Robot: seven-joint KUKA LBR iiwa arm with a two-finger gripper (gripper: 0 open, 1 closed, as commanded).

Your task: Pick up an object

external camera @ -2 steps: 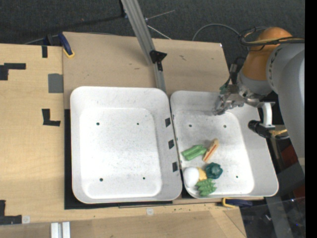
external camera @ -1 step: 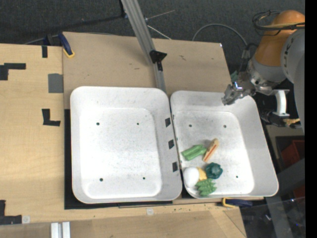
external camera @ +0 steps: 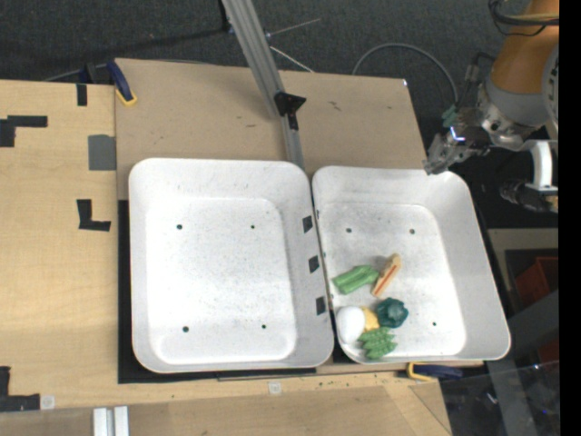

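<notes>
The claw (external camera: 439,157) is hovering above the far right corner of the right bin (external camera: 454,209); whether it is spread, I cannot tell. The approach is just beginning: small objects (external camera: 370,302) are lying clustered by that bin's near left corner, so reaching there comes next.

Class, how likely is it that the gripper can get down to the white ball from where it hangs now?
Probably yes. The gripper hangs over the right bin's far corner with bare floor between. But the white ball is crowded by a yellow piece and the bin wall.
</notes>
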